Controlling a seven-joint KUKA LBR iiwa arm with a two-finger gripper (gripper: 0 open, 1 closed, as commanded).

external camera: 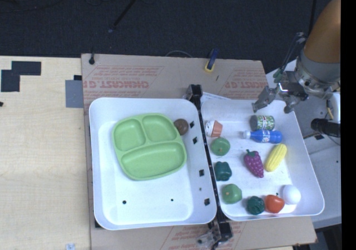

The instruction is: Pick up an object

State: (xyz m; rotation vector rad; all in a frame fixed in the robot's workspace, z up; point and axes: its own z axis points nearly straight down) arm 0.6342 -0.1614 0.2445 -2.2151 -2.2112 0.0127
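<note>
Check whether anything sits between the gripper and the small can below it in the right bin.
Nothing visible does. The gripper hangs open above the bin's far corner, and the can lies just below it; the blue bottle lies beyond the can.

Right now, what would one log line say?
arm: over right bin | gripper: open, holding nothing | nearest: can | green tray: left bin

Red print on cardboard sheet [139, 79] under bins, upside down; wording not legible.
</note>
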